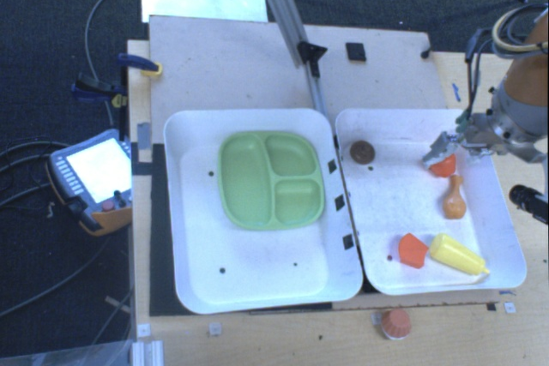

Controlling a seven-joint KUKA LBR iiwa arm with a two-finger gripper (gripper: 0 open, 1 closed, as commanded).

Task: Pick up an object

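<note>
The gripper [440,152] hangs low over the right bin [515,266], just above a small red piece [443,167]; whether it grips anything I cannot tell. Near it lie an orange pin [454,199], a brown ball [362,153], an orange block [412,250] and a yellow cone [458,255]. The left bin [257,283] holds a green tray [271,179].
</note>
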